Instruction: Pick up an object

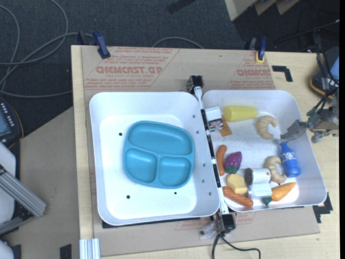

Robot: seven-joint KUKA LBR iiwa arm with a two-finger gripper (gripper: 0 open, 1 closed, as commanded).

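At right of frame, the hand (294,129) reaches over the right bin's (308,161) rim; whether it is released or clenched cannot be told. Toy foods crowd that bin: a blue bottle (289,161) just below the hand, a croissant (266,126) beside it. A blue tray (158,154) occupies the left bin (102,144).

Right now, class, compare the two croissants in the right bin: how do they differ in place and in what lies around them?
The upper croissant lies near the bin's top beside the yellow corn, with bare floor below it; the lower croissant sits further down, crowded against the blue bottle and the carrot. The upper one is nearer the hand. Both are tan, curved pastries in the right bin.
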